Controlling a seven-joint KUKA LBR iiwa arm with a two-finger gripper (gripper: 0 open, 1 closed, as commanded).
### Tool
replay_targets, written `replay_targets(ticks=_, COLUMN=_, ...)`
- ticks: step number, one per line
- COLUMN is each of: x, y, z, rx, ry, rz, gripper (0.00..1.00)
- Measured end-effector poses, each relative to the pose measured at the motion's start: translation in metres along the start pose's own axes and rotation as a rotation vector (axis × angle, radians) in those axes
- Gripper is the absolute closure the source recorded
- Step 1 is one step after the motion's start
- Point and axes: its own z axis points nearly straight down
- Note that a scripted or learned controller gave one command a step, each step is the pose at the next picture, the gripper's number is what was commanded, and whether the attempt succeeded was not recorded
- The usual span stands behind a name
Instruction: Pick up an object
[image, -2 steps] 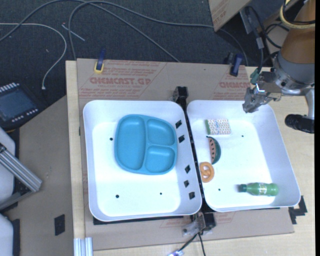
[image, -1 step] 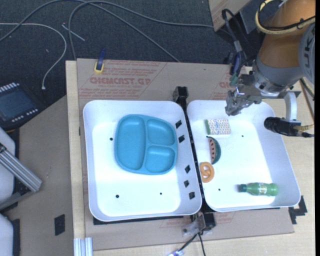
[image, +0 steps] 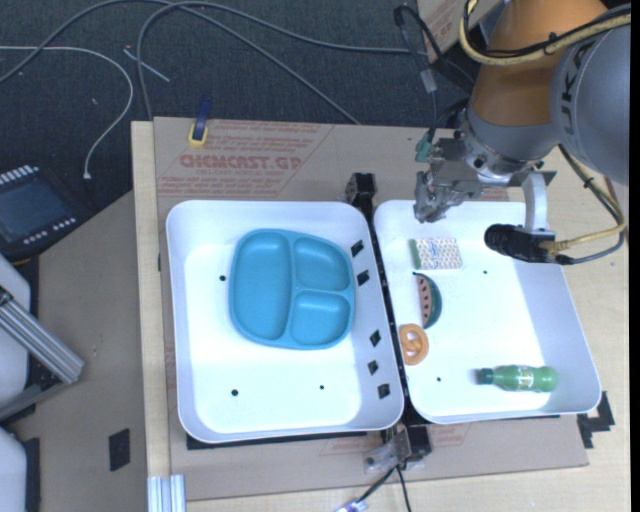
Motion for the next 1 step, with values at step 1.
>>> replay_targets(ticks=1, x=0.0515, y=0.0123, z=0.0032, rx=0.000, ry=0.001, rz=-0.001, gripper=1.00)
